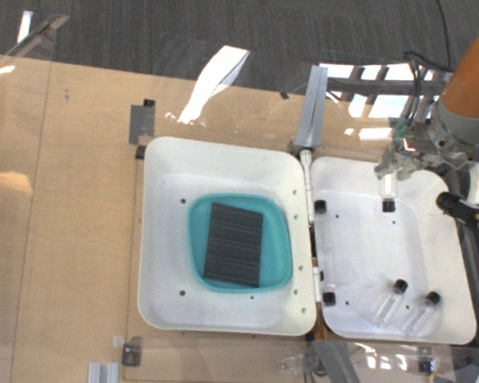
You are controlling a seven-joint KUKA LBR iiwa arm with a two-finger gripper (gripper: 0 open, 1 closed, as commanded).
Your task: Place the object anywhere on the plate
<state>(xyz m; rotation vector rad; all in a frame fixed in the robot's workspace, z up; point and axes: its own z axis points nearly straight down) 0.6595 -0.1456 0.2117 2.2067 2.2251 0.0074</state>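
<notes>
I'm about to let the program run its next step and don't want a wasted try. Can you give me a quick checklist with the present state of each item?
1. Plate sits in the left bin: ok.
2. Dark ribbed object lies on the plate: ok, task looks done.
3. Gripper is above the right bin, away from the plate: ok.
4. Finger state: cannot tell.
5. Two clear vials lie in the right bin, apart from the gripper: ok.

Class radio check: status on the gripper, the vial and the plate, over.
Gripper over right bin, vial hanging from it. Teal plate in left bin bears dark ridged block. Two vials lie loose.
</notes>
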